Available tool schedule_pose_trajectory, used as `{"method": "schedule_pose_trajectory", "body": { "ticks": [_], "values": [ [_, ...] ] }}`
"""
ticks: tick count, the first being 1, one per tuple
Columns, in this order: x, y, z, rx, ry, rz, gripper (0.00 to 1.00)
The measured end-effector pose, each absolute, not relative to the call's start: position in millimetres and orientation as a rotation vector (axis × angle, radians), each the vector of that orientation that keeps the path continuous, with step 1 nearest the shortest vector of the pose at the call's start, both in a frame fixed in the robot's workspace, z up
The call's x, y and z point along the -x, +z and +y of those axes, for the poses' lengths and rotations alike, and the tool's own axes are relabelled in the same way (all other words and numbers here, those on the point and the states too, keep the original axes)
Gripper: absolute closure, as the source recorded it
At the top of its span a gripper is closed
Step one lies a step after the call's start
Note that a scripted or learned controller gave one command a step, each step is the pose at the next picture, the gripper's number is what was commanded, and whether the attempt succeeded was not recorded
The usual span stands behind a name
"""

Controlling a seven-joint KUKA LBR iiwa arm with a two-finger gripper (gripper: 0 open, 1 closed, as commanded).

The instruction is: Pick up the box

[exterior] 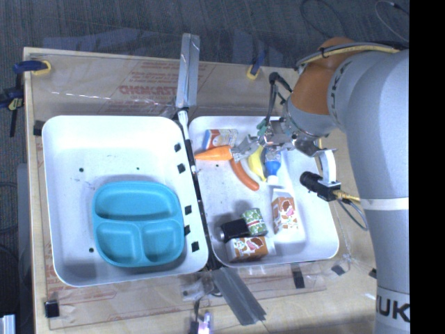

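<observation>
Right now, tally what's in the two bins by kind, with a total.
Blue divided tray, left bin: 1
Carrots, right bin: 2
Banana: 1
Boxes or cartons: 3
Green can: 1
Bottle with blue label: 1
Black item, kind unclear: 1
Total: 10

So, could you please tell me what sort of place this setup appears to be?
Probably a robotics lab bench for pick-and-place trials: a grey robot arm reaches over two white bins on a board held by clamps, one holding a blue divided tray, the other toy food and small packages.
</observation>
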State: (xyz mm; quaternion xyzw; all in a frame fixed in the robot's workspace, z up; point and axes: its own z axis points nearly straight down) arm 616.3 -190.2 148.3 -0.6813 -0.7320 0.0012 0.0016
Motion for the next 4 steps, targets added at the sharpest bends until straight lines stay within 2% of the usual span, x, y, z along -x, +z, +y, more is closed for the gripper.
{"method": "schedule_pose_trajectory", "body": {
  "ticks": [1, 2, 3, 4],
  "values": [
    [-555.2, 90.9, -142.9, 2.226, 0.005, -2.212, 0.00],
    [-554.9, 100.4, -143.6, 2.222, 0.007, -2.213, 1.00],
    [-541.6, 134.3, -186.1, 1.810, 0.001, -2.570, 1.00],
    [-579.4, 241.4, -100.6, 1.948, 0.001, -2.463, 1.00]
  ]
}}
